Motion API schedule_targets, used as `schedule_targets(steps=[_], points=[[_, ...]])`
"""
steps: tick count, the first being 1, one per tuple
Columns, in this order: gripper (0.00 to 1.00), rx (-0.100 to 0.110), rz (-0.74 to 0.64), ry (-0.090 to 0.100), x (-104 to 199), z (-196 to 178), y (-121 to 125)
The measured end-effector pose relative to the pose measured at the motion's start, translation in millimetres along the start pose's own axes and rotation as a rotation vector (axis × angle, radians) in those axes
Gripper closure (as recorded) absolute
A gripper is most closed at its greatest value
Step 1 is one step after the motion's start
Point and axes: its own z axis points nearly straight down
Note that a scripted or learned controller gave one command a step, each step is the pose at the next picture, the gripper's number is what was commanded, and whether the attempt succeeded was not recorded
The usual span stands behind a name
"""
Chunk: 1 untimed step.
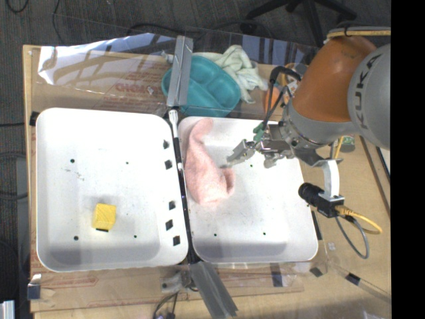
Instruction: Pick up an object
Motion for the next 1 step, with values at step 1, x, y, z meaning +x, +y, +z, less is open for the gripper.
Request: schedule_targets(steps=[1], points=[[0.00, 0.001, -0.104, 0.000, 15.3, 127.6, 18.2]])
